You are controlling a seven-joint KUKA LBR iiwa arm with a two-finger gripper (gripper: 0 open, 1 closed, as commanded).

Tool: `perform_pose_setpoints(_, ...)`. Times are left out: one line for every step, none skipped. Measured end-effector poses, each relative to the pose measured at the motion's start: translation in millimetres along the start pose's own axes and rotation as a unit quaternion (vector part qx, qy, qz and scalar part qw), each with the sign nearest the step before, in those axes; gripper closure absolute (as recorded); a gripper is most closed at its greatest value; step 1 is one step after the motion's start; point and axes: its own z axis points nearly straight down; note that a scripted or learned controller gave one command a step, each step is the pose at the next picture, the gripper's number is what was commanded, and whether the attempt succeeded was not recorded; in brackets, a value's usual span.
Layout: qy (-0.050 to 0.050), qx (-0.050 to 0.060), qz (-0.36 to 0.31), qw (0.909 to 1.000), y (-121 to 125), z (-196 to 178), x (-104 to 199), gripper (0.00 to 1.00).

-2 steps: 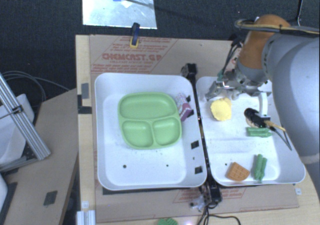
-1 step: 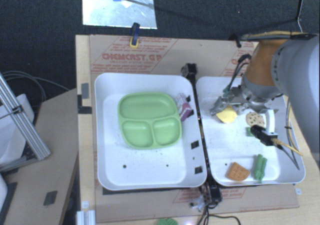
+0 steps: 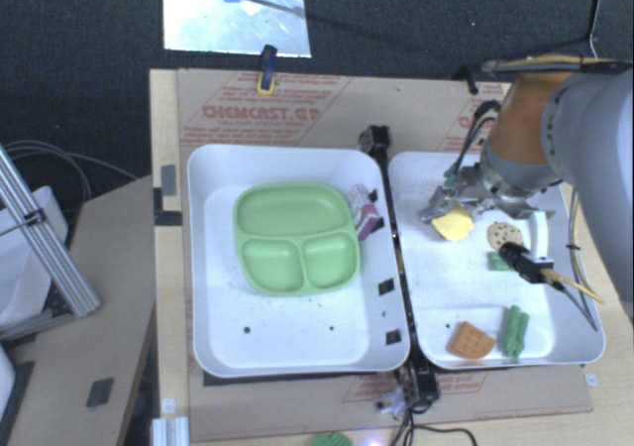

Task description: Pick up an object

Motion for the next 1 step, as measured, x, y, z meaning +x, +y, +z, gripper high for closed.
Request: perform_pose_setpoints(0.001, -0.001, -0.002, 1.0000, -26.3, -94.0, 65.3, 1.00)
